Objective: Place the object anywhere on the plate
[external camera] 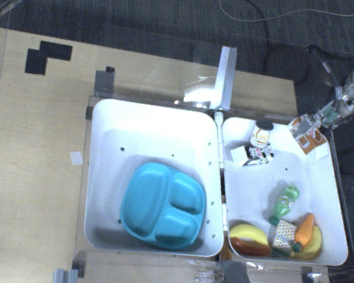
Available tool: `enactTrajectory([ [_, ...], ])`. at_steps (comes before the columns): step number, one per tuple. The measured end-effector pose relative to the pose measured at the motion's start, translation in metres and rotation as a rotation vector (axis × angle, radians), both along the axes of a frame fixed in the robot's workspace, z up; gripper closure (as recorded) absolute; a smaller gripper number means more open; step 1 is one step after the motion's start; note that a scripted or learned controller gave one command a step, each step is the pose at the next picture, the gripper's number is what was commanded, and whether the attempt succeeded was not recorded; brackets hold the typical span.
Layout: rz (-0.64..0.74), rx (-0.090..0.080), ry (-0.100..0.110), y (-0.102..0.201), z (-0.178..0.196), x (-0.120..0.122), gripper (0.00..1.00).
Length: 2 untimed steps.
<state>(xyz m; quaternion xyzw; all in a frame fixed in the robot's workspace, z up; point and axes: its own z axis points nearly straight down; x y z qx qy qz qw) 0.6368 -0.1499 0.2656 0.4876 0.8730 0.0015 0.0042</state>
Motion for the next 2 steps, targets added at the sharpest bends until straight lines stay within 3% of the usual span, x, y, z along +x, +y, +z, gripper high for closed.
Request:
enactTrajectory([
  [1, -0.166, 0.002, 0.005, 0.062, -0.051, -0.103, 1.00],
  [2, -0.151, 0.002, 0.004, 0.101, -0.081, -0.090, 1.00],
])
